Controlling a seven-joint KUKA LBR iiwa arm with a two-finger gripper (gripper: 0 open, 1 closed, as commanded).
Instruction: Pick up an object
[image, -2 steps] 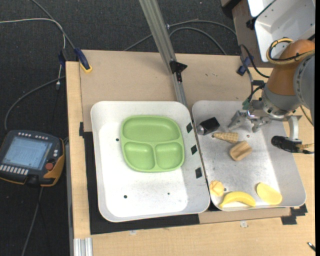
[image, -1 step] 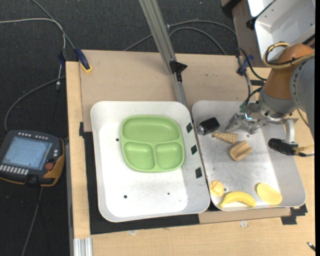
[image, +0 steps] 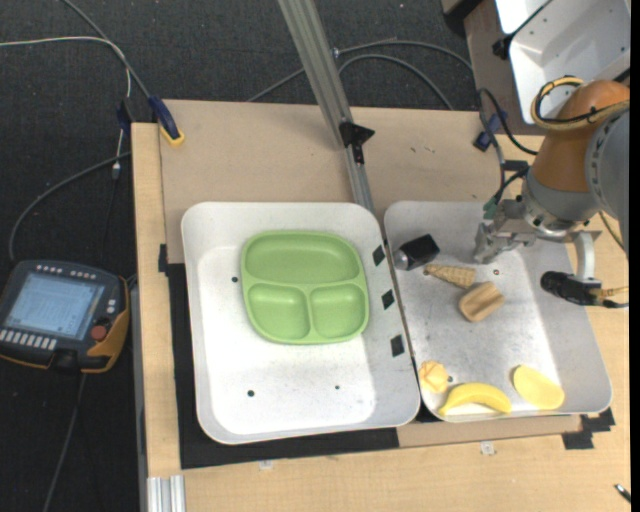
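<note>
Objects for picking are scattered in the right white bin (image: 575, 345): a tan ridged cone (image: 450, 274) and a tan wooden block (image: 480, 301) lie near the middle, just beside each other, with a small black and silver piece (image: 413, 250) close to the left wall. Along the near edge a yellow banana (image: 475, 399), a yellow rounded piece (image: 538, 387) and a small pale yellow item (image: 433, 376) are gathered, the banana almost against the rim. Bare floor is left between the two groups and toward the right wall. The gripper (image: 492, 245) is seen low over the far part of this bin, near the cone; nothing is seen between its fingers, and whether they are parted cannot be told. In the left white bin (image: 215, 400) a green divided plastic plate (image: 303, 286) is set centrally, with open margin all around.
</note>
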